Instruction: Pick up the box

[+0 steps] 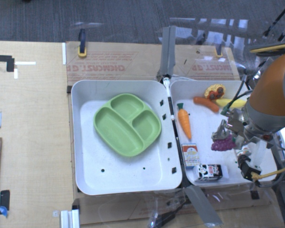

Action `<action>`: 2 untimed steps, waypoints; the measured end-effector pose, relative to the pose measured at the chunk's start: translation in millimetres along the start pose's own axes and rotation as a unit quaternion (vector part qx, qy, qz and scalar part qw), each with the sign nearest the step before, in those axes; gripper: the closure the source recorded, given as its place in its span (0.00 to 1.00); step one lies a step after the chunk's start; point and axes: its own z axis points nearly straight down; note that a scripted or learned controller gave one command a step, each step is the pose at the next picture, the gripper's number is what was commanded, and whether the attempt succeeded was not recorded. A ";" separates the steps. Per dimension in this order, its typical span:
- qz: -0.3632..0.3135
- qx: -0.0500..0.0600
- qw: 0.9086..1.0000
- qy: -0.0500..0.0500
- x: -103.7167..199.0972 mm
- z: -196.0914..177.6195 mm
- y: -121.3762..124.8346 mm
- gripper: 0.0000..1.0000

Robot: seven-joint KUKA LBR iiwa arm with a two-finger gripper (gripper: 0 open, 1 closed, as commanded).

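Observation:
Two small boxes lie in the right bin near its front left corner. One is a white and orange carton lying flat; the other is a black and white carton just in front of it. My gripper hangs over the right half of that bin, directly above a purple bunch of grapes. It is to the right of and behind both boxes, apart from them. I cannot tell whether it touches the grapes.
A carrot lies by the right bin's left wall. At its back are an orange sausage-like piece, a banana and a yellow and red toy. The left bin holds a green divided plate.

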 end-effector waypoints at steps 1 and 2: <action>-0.001 0.001 1.000 -0.001 -0.2 -8.1 0.7 1.00; -0.002 0.002 1.000 -0.003 -0.4 -15.9 1.5 1.00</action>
